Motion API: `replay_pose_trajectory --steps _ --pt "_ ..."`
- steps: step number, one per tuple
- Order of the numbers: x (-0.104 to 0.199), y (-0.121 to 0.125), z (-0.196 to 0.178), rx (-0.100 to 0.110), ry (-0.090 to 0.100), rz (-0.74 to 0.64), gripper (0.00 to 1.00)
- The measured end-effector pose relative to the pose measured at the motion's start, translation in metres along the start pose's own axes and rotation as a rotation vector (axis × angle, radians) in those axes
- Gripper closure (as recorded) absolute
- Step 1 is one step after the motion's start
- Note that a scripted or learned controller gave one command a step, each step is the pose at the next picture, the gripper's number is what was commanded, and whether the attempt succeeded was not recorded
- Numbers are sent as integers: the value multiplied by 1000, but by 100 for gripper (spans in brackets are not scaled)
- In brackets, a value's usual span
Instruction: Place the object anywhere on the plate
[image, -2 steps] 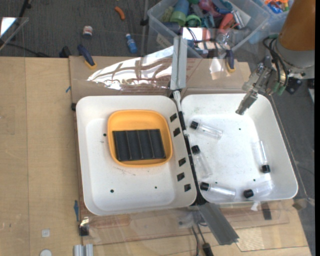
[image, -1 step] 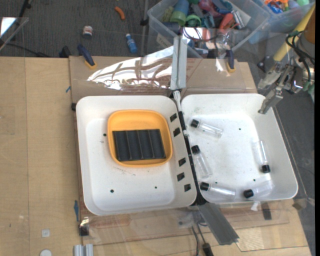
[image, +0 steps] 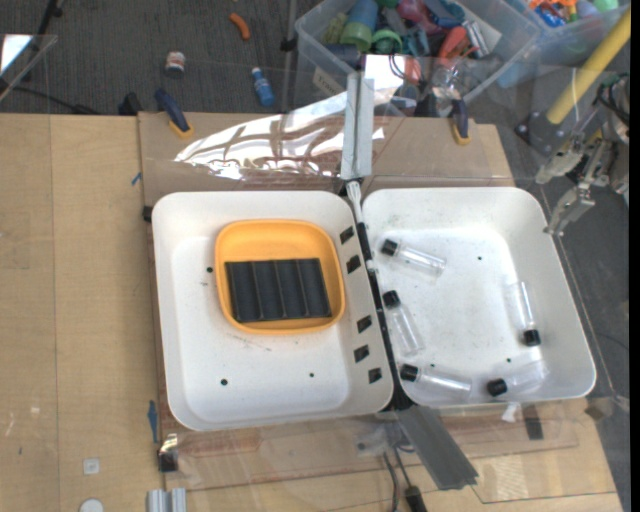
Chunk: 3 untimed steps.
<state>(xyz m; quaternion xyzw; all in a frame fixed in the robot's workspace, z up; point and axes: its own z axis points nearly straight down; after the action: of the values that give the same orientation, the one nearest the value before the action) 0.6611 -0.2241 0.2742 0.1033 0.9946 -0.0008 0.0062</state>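
Looking down on the wooden bench (image: 70, 300), we've got two white bins sitting side by side, touching along the middle seam. The left bin (image: 190, 390) carries the big item: an orange plate (image: 228, 245), sitting toward the bin's 12 o'clock half. And right on that plate lies the black ribbed block (image: 278, 290), flat, filling most of the plate's floor and reaching toward its 6 o'clock rim. So the task's object is on the plate, folks.

Over to the right bin (image: 470, 215): clear vials with black caps are scattered about. One vial lies at 10 o'clock (image: 412, 257), one at 8 o'clock by the seam (image: 400, 322), one along the 6 o'clock wall (image: 435, 379), one at 3 o'clock (image: 521, 308), and one at 5 o'clock (image: 515, 379). All lie on their sides, apart from one another.

Beyond the bins at 12 o'clock sits a clear tub of coloured bits (image: 420, 30), with a crumpled shiny sheet (image: 265, 145) just behind the left bin.

The gripper (image: 572, 200) hangs outside the right bin's 2 o'clock corner, a blurry grey tangle, well apart from the plate. Spread or closed? Can't tell from this shot.

Along the seam, a row of small black tabs (image: 356, 265) runs from 12 down to 6.
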Motion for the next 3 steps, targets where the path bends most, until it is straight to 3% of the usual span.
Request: replay_pose_trajectory --steps 1,2,3 --pt "-2 -1 -14 -1 -13 3 100" --pt "-2 -1 -14 -2 -13 3 0" --pt "3 16 15 -3 9 -245 0"
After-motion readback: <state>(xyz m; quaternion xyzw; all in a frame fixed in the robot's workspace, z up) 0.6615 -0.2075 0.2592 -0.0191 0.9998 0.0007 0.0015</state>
